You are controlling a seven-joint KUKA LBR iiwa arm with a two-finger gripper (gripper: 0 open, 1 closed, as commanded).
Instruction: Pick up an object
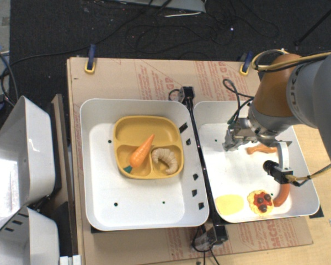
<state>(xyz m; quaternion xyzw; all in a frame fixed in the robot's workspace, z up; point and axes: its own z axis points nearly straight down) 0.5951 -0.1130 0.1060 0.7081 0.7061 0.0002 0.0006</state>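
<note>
The gripper hangs over the right bin, a sausage just beside it; can't tell its grip.

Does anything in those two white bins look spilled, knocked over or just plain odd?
Nothing looks spilled or broken. The toy carrot lies slantwise across the divider of the yellow plate instead of inside one compartment, next to the pale shrimp-like piece. In the right bin, an orange sausage-like piece lies close against the rim.
</note>
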